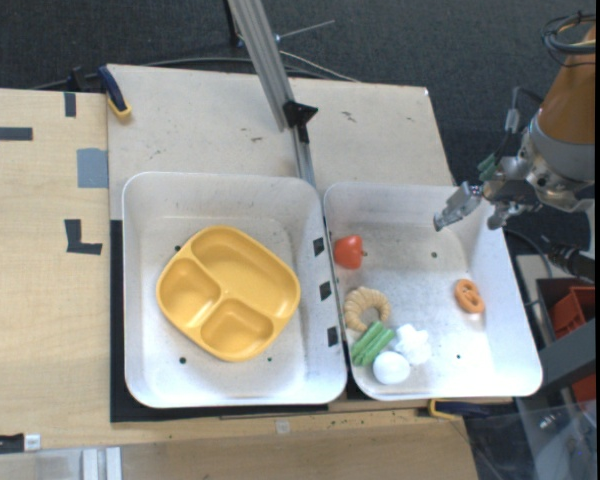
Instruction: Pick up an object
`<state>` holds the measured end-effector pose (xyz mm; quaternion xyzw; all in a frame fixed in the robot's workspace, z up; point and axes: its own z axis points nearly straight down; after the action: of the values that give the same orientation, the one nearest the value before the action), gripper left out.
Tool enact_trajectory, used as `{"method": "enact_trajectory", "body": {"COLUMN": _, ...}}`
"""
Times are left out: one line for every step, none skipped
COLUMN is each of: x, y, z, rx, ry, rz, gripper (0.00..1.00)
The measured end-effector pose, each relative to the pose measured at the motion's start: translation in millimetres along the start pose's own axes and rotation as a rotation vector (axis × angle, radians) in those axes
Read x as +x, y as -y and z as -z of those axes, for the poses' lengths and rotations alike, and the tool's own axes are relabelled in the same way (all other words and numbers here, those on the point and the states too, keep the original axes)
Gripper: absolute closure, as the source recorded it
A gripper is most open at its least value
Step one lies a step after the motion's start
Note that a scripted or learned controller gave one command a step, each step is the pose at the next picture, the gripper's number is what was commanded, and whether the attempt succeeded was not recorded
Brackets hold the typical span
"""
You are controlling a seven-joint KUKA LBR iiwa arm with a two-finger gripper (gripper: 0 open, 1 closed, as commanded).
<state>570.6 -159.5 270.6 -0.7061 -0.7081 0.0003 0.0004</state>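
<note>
Orange pretzel (468, 295) near right bin's (505, 268) right edge — likely light, rigid; pinch across its width. Hand (470, 208) — finger state cannot be determined.

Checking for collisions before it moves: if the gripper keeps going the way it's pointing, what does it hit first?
The gripper points down and left into the right bin. Probably bare bin floor first, between the red tomato and the orange piece; depth is unclear.

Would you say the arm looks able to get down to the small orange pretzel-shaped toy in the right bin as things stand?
Probably yes. The orange toy lies alone on the bare floor of the right bin, apart from the tomato and the cluster by the divider. The end effector hangs over the same bin, with nothing between them.
</note>
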Motion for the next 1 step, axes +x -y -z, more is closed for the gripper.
{"method": "enact_trajectory", "body": {"x": 0.0, "y": 0.0, "z": 0.1, "rx": 0.0, "ry": 0.0, "rz": 0.0, "gripper": 0.0}}
